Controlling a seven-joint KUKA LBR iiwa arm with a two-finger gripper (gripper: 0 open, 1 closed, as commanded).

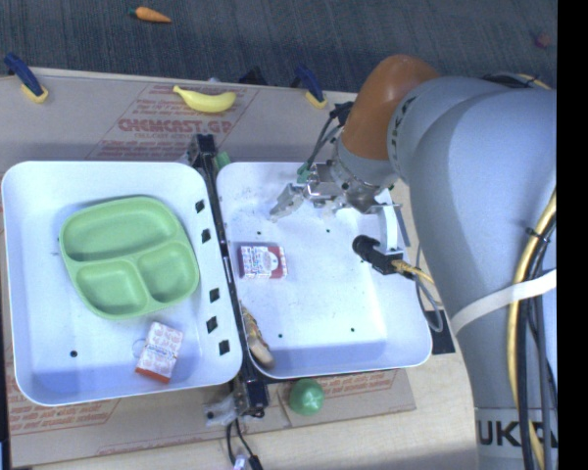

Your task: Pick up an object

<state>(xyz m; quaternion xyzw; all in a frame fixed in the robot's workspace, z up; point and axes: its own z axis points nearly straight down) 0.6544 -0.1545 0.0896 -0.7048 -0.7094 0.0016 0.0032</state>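
Packet, small, flat, red and white (pixel 262 260), lay in the right white bin (pixel 372 346) near its left wall; it looked light and crinkly, best pinched across its short sides.

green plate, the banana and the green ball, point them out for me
green plate (pixel 127 255), camera view, on the ridge between its compartments
banana (pixel 205 98), camera view, on the middle of its curve
green ball (pixel 306 397), camera view, on its top face

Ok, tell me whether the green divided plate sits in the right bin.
No, the green divided plate lies in the left bin, above a small red and white packet.
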